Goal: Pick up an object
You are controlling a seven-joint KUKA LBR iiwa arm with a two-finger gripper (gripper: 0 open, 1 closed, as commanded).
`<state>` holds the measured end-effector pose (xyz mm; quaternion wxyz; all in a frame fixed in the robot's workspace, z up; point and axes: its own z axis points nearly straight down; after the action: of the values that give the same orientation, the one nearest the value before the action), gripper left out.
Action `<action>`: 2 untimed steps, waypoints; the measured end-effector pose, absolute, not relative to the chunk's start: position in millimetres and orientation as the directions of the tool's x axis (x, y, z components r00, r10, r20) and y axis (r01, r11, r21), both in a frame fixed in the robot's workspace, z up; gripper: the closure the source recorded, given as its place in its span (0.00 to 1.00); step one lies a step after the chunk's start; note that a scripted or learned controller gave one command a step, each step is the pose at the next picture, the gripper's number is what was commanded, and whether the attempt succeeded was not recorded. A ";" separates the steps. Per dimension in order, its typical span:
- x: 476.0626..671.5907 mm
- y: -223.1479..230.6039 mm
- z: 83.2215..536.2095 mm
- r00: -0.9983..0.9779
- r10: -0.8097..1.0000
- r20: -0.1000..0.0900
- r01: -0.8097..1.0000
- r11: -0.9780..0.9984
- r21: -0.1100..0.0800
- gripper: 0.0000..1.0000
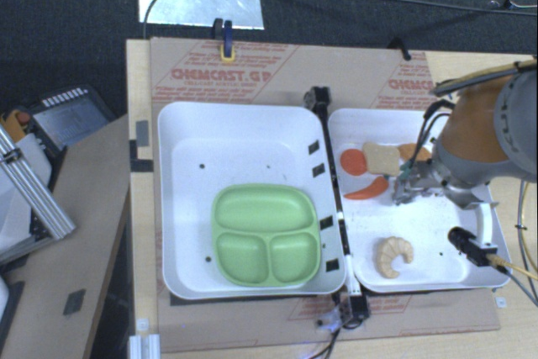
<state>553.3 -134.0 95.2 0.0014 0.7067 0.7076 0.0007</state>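
The grey two-finger gripper [407,183] hung low in the right-hand white bin [437,275], just beside the curved red-orange pepper-shaped toy [367,190] — the approach step, apparently. Whether it was open or closed could not be told; the next move called for closing squarely on the toy.

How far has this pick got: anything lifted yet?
Nothing looks lifted. The pincer is down in the right bin, beside the orange-red piece, with the croissant lying apart and the green tray in the left bin. Gripping and lifting remain.
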 end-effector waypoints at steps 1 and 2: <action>559.0 -140.0 154.5 -0.003 1.000 -0.001 1.000 0.003 0.003 1.00; 556.5 -136.0 216.2 -0.004 1.000 -0.001 1.000 0.004 0.005 1.00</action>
<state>556.5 -136.0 216.2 0.0022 0.7057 0.7085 0.0013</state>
